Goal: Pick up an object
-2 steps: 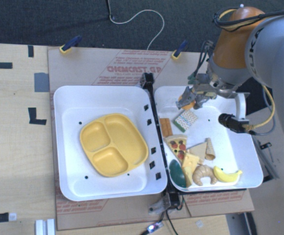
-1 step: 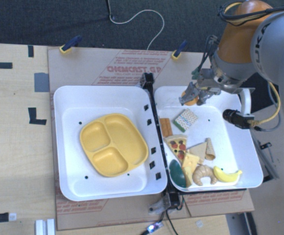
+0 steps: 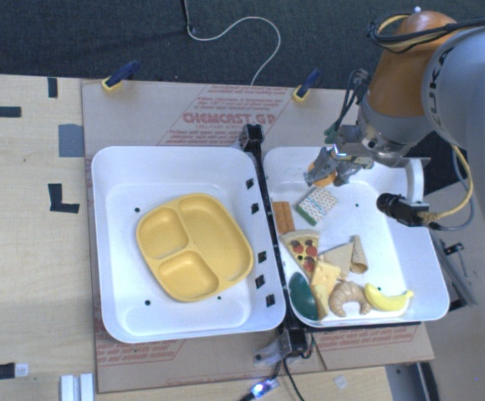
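My gripper [image 3: 333, 162] hangs over the back left part of the right bin [image 3: 410, 249]. A small orange-brown piece [image 3: 319, 174] sits between its fingers, and they are shut on it. Just below lies a green and white checkered packet [image 3: 318, 203]. Toy food fills the front of this bin: a brown wafer [image 3: 283, 217], a pizza slice [image 3: 303, 247], a cheese wedge [image 3: 326, 272], an ice cream cone [image 3: 356, 253], a croissant [image 3: 347, 297], a banana [image 3: 388, 298] and a dark green item [image 3: 303, 297].
The left bin [image 3: 117, 224] holds a yellow divided plate [image 3: 194, 246]. A black divider [image 3: 262, 199] runs between the two bins. A black cylinder on a cable [image 3: 400, 208] juts over the right bin's right side, under the arm.
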